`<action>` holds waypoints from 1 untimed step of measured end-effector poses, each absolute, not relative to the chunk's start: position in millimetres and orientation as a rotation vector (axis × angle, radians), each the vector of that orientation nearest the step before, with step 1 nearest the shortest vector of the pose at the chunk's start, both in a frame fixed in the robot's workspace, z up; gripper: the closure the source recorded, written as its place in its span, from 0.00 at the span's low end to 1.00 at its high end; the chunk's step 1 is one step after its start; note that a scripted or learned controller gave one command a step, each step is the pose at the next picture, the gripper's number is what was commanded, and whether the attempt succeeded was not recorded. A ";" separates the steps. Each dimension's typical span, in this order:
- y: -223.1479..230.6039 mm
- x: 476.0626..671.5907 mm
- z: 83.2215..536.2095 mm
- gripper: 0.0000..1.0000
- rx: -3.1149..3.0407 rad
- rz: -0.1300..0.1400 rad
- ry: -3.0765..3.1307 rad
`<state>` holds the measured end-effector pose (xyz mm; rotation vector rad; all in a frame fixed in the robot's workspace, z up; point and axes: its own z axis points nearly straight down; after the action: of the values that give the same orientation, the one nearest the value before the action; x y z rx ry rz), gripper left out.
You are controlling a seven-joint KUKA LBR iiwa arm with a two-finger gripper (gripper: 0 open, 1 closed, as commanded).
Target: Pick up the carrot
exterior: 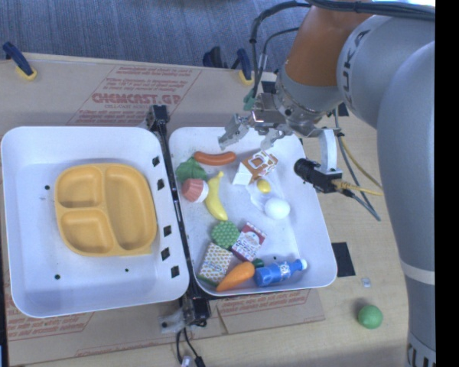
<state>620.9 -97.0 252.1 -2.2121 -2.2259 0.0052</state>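
- The left bin (15, 228) holds a yellow sectioned tray (105, 208), lying flat near its middle.
- The right bin (319, 228) sits just beside it, crowded with toy food.
- At its upper left lie a radish-like piece (193, 182), a sausage (214, 158) and a banana (216, 197).
- The carrot (236, 276) lies at the near edge of the right bin, tilted, touching a blue bottle (279, 272) on its right and a small patterned packet (216, 261) on its left.
- A white egg (277, 208) rests further right, near mid-bin.
- The gripper (252, 134) hangs over the bin's far edge, well apart from the carrot; its fingers stand apart with nothing between them.
- A green ball (370, 316) lies on the table (76, 82), outside the bins.
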 end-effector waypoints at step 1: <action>-101.3 633.9 99.4 0.00 -2.253 0.011 -2.178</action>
<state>633.9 -101.3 99.4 -2.2535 -2.1779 0.0110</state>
